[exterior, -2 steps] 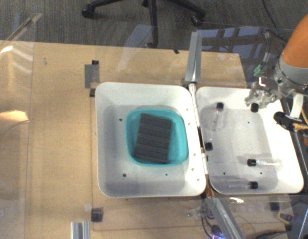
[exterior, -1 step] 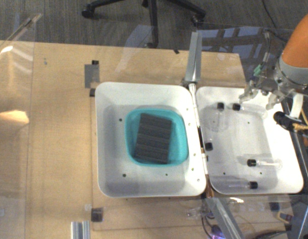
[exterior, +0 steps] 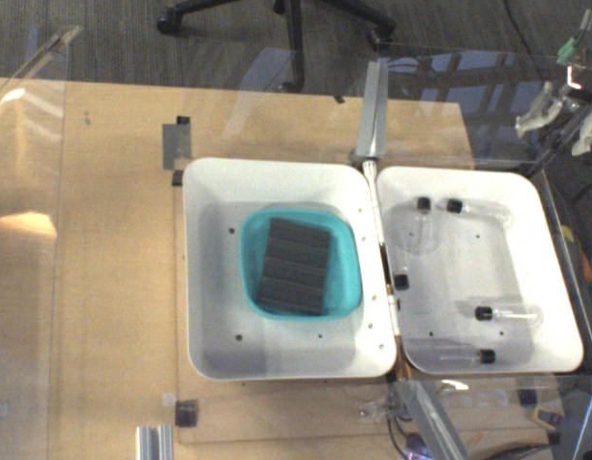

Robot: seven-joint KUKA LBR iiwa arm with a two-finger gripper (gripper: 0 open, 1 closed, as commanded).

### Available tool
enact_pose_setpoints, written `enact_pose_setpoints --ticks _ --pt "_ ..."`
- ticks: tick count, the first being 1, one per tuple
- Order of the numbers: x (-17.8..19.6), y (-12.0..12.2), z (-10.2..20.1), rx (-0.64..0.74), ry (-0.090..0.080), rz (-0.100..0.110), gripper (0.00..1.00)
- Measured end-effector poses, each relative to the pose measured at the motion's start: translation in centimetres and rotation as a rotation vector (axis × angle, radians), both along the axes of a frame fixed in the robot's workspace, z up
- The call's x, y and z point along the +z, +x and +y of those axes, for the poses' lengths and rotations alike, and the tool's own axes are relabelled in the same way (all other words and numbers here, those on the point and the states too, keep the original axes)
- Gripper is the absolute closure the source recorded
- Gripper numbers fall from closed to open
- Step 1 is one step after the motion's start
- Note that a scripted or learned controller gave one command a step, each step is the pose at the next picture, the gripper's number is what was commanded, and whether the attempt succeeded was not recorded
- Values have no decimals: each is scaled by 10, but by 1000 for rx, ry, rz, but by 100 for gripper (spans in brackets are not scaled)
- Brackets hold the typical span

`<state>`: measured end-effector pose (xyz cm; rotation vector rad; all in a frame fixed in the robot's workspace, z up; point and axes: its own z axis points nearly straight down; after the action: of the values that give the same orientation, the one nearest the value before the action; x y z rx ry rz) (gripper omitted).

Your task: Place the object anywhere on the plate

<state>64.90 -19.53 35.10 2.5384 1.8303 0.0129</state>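
end effector (exterior: 562, 113) upper right, beyond right bin (exterior: 468, 257) | dark block (exterior: 294, 266) on teal plate (exterior: 348, 268)

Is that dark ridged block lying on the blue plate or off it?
On it. The dark ridged block lies flat inside the teal plate, whose rim shows all around it, in the left bin.
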Motion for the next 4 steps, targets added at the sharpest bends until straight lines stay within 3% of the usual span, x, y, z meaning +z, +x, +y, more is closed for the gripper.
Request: enact_pose_setpoints --ticks 1,4 --pt "87 21 -1 -130 1 -1 0" --pt "85 4 -2 -415 6 2 0"
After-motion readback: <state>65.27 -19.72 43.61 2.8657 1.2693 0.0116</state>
